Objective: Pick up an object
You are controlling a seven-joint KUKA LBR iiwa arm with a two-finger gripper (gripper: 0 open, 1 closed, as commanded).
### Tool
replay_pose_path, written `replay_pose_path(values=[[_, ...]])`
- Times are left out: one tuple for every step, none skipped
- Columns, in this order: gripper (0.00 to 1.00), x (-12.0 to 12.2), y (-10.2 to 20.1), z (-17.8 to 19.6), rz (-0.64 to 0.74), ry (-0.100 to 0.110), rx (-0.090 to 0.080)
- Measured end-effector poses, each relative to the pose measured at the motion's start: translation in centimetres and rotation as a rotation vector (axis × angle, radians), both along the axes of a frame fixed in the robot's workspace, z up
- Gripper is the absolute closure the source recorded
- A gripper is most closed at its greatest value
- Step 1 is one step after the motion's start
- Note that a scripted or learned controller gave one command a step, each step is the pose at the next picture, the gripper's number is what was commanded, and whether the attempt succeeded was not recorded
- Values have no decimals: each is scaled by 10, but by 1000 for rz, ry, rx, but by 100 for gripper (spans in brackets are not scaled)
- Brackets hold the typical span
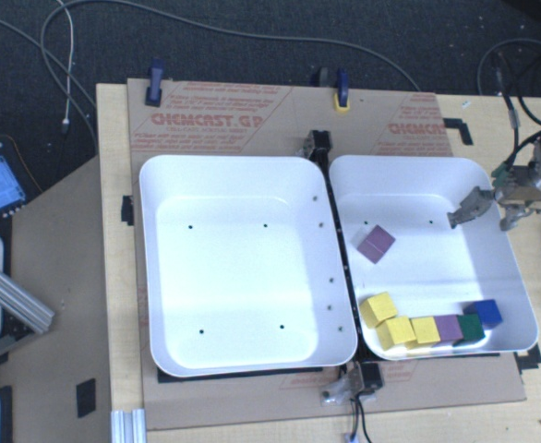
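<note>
White plastic walls ring both bins on your tabletop (123, 275). Your left bin (164, 187) sits beside the right bin (501, 275), their inner rims almost touching.

In the right bin, a purple block (376, 244) lies alone near the inner wall, tilted, with bare floor on every side of it. Along the near wall a row of blocks crowds together: two yellow blocks (378, 308) (400, 331) at the left, another yellow (425, 329), a purple (448, 328), a green (471, 327) and a blue (486, 314) at the right end, touching one another and hugging the rim.

Your tool (478, 203) hangs over the right bin's far right corner, close to the rim, well apart from every block. It pinches nothing; you cannot tell whether it is spread or pressed together.
</note>
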State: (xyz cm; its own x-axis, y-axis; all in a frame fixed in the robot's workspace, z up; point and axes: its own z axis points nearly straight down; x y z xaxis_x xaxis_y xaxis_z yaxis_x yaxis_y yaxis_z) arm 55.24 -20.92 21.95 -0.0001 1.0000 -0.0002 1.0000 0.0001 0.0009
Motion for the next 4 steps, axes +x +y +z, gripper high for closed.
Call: replay_pose_path(values=[[0,-18,33,-72,2,6,2],[0,74,92,-98,6,2,2],[0,31,109,-132,1,2,2],[0,32,108,-131,0,0,0]])
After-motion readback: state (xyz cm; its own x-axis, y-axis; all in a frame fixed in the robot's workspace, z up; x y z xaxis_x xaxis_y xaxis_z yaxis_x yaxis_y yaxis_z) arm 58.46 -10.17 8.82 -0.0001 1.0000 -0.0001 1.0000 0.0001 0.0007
